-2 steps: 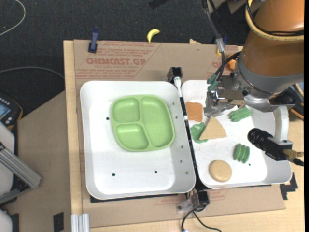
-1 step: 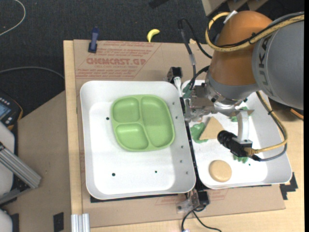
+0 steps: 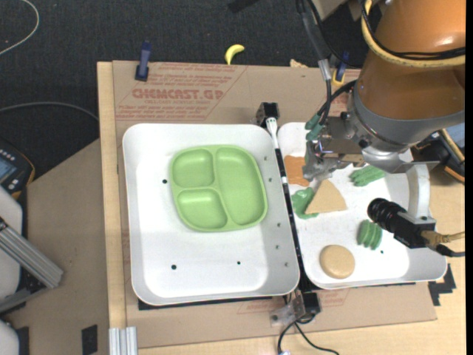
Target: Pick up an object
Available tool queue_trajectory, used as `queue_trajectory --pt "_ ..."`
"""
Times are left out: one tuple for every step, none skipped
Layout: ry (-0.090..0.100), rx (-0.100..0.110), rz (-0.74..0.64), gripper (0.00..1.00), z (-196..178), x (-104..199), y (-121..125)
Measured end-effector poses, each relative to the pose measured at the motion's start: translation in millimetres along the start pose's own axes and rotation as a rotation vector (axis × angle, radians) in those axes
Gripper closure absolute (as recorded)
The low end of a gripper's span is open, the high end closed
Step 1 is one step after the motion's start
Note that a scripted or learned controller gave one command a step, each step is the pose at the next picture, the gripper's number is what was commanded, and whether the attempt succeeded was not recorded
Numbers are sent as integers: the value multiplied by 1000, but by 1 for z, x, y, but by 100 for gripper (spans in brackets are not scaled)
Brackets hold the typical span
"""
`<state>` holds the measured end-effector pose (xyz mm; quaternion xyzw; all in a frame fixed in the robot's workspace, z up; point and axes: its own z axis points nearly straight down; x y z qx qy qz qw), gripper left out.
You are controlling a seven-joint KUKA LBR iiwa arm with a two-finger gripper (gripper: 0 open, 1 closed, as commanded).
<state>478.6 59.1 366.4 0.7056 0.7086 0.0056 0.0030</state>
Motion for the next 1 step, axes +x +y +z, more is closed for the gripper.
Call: queue_trajectory --pt "-3 6 2 100 -29 8 2"
